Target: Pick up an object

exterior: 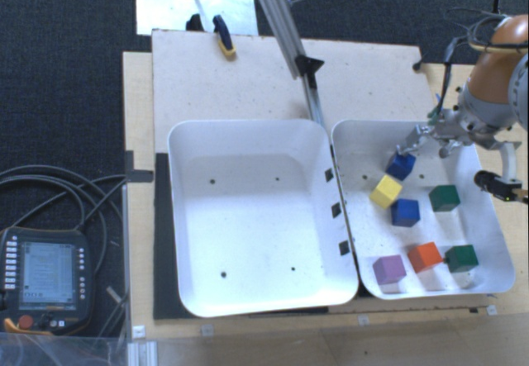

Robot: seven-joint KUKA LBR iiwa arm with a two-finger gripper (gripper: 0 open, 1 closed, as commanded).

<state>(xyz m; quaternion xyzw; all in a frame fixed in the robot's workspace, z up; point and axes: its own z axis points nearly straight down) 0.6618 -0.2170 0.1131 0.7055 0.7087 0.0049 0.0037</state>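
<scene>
Half-hidden blue cube (401,166) under end effector (416,144)

Arm (496,75) reaches over right bin (488,257), jaws at a blue cube (401,165)

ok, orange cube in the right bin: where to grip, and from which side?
Probably straight down on the orange cube, fingers on its near and far faces. The purple cube and a green cube flank it left and right, leaving narrow gaps, while those two faces look free.
</scene>
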